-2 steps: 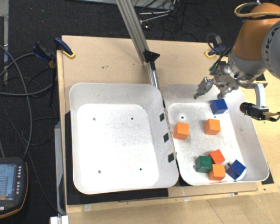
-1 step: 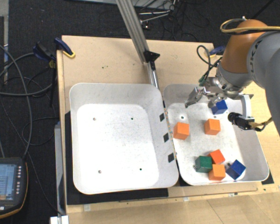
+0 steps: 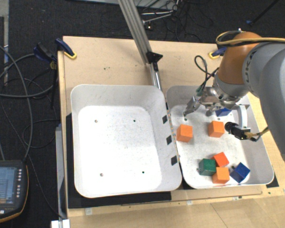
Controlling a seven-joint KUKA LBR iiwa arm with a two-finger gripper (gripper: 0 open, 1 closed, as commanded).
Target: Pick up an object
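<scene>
Overhead, a tan tabletop [image 3: 114,56] on dark, cable-strewn floor [image 3: 23,56] carries two white bins [image 3: 116,137]; the hand [image 3: 192,107] hovers near its right edge, grip unclear.

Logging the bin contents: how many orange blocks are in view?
4, all in the right bin: one at its left, one mid-bin, two near the front by the green block, at and. The arm may hide more.

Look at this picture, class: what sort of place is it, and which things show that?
Most likely a robotics lab or test bench. A robot arm reaches over two white bins, coloured blocks lie in the right one, and loose cables and a handheld control pendant sit beside the bench.
</scene>
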